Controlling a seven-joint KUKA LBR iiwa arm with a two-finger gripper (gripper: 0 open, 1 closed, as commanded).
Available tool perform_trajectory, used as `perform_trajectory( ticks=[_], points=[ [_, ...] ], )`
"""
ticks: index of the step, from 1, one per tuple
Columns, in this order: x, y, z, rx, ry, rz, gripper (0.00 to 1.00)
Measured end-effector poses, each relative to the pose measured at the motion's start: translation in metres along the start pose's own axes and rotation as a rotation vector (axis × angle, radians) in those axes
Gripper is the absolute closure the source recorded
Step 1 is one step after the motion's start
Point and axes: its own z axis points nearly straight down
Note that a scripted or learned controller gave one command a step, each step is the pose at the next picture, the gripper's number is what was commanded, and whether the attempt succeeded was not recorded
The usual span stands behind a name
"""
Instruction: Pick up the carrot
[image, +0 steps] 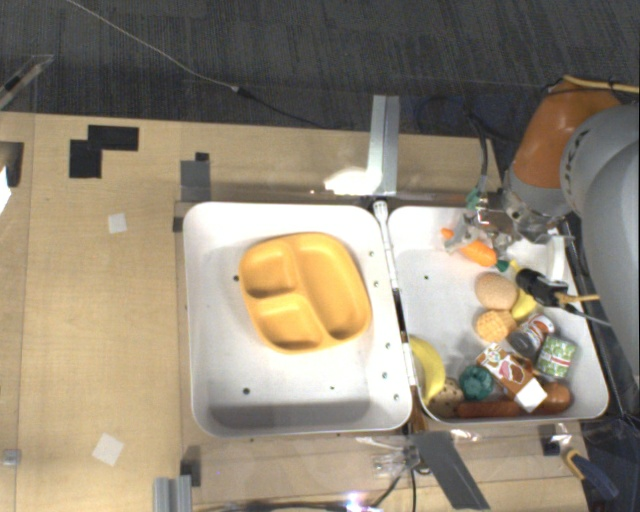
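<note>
Two white bins sit side by side on the desk (90, 330), their inner rims touching. Nearest, along the front wall of the right bin (430, 290): one banana (430, 365), one dark green lump (476, 381), one sausage (490, 408), one small carton (507, 368), two cans (545, 345). Behind them, two round tan biscuits (494, 308), stacked close toward the right wall. Left bin (215, 380): one yellow divided plate (300, 290), centred, with bare white floor all round it. Far end of the right bin: one carrot (478, 252), orange, lying near the back right corner, open floor to its left. My pincer (492, 222) hangs just above and beside the carrot; whether it is spread or pressed together I cannot tell.
</note>
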Motion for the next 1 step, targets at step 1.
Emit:
perform_trajectory(
  ticks=[1],
  points=[
    [0.0116,-0.0031,-0.0533,0.006,0.002,0.196,1.00]
  ],
)
